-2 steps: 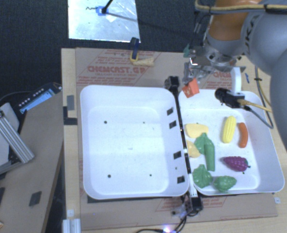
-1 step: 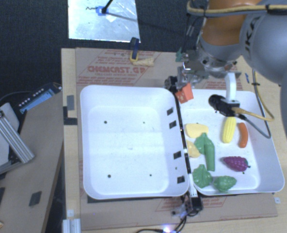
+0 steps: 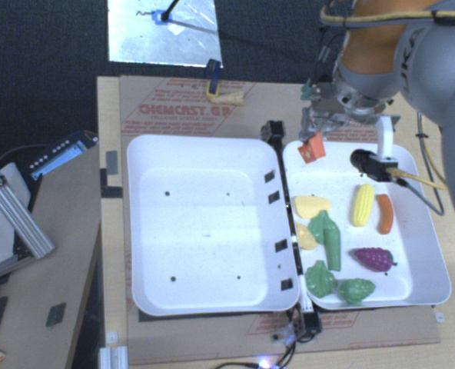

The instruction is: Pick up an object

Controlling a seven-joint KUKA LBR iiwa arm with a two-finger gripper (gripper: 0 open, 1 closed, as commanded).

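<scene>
Seen from above at a slant, a tabletop (image 3: 112, 206) carries two shallow white bins side by side. The left bin (image 3: 204, 221) shows bare white floor. The right bin (image 3: 420, 229) holds toy foods: a yellow corn cob (image 3: 363, 204) beside an orange carrot (image 3: 384, 213) toward the right, a purple grape bunch (image 3: 373, 258) nearer the viewer, a pale yellow piece (image 3: 312, 205) close to the divider, a long green vegetable (image 3: 327, 237) just below it, and two green leafy pieces (image 3: 320, 277) (image 3: 356, 288) at the near edge. The grey arm (image 3: 435, 52) with its orange band reaches in from the right, and its pincer (image 3: 320, 133) hangs over the far left corner of the right bin. A small orange-red piece (image 3: 312, 149) sits right at the pincer's tip, apparently raised above the bin floor, though whether it is truly clamped cannot be told from this angle, nor how wide the pincer stands. The risk, as a judgement: if the hold is only on an edge, the piece could slip and drop onto the bin rim or the divider, and any swing of the arm would make that likelier. A black fitting with a yellow cable (image 3: 373, 164) lies just right of the pincer.
</scene>
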